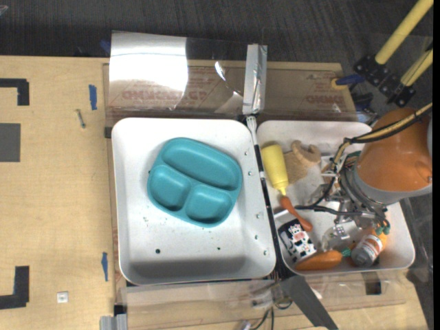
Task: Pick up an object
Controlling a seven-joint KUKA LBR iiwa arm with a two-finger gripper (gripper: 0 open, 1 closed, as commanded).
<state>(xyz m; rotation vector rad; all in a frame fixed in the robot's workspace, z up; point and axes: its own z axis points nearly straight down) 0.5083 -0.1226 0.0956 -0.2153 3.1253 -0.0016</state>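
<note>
The arm's orange band [395, 160] hangs over the right bin [404, 258], and the gripper [342, 227] reaches down among cables into that bin's front half. Just in front of the gripper lie an orange carrot-like piece [320, 260] and a small grey bottle with an orange cap [367, 249]. To its left sits a black-and-white box [295, 240] with a thin orange stick [294, 212] across it. A yellow bottle [275, 167] and a tan lump [303, 158] lie at the back left of the bin. I cannot make out anything held.
The left bin [137, 205] holds a teal divided plate [194, 180]. A clear plastic sheet [179, 74] and a metal strip [254, 78] stand behind the bins. Yellow-handled tools [405, 26] lie at the back right. Bare wooden bench [48, 184] stretches to the left.
</note>
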